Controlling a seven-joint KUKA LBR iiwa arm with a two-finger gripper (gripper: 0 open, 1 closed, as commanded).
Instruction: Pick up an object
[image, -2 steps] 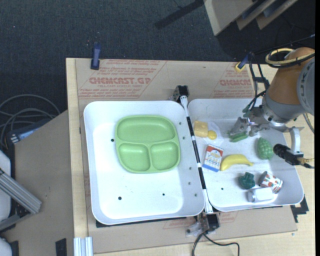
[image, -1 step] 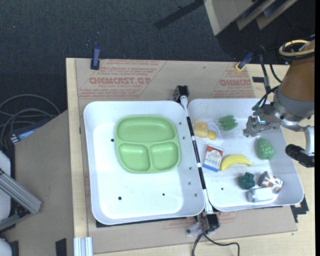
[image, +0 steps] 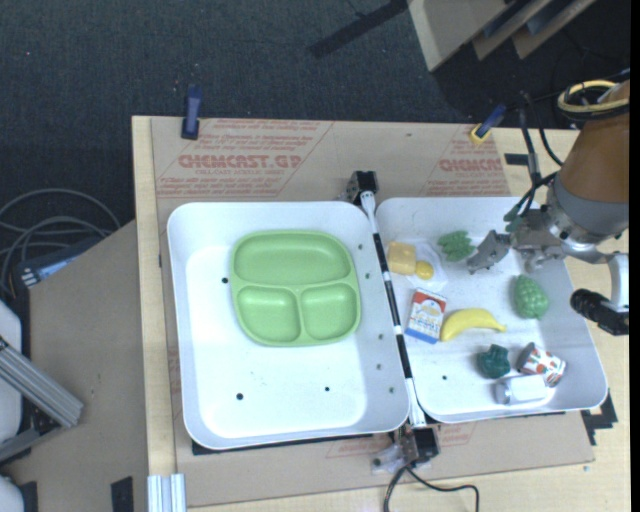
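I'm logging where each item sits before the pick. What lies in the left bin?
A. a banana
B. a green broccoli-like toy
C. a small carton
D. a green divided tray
D: the green divided tray is what lies in the left bin; the banana and small carton lie in the right bin.
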